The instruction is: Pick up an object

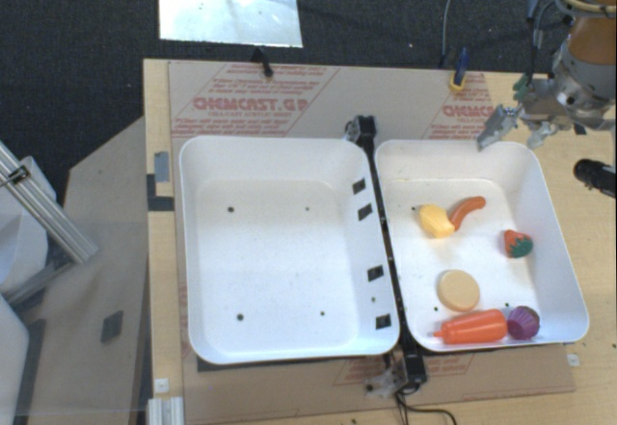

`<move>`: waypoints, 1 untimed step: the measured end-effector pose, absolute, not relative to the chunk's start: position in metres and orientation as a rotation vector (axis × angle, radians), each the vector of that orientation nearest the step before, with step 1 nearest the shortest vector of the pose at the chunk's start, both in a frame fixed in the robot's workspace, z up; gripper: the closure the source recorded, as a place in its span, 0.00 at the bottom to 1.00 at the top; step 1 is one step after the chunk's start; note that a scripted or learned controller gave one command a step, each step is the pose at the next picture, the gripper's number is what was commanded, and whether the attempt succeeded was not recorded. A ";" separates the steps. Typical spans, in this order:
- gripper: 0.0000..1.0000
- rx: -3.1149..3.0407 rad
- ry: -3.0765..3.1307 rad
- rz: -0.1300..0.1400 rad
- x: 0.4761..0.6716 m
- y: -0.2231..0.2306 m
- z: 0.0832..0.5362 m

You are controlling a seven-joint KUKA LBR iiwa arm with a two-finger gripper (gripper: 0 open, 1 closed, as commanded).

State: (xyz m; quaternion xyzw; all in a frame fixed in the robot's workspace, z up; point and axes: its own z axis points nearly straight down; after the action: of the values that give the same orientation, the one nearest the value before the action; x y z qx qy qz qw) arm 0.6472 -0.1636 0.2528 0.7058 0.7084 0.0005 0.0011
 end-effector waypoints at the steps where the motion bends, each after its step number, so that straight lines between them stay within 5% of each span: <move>1: 0.00 2.226 2.233 -0.008 0.589 -0.118 0.145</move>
State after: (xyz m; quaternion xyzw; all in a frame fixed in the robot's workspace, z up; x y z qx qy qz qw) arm 0.5885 -0.1184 0.1448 0.7061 0.7081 -0.0024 -0.0056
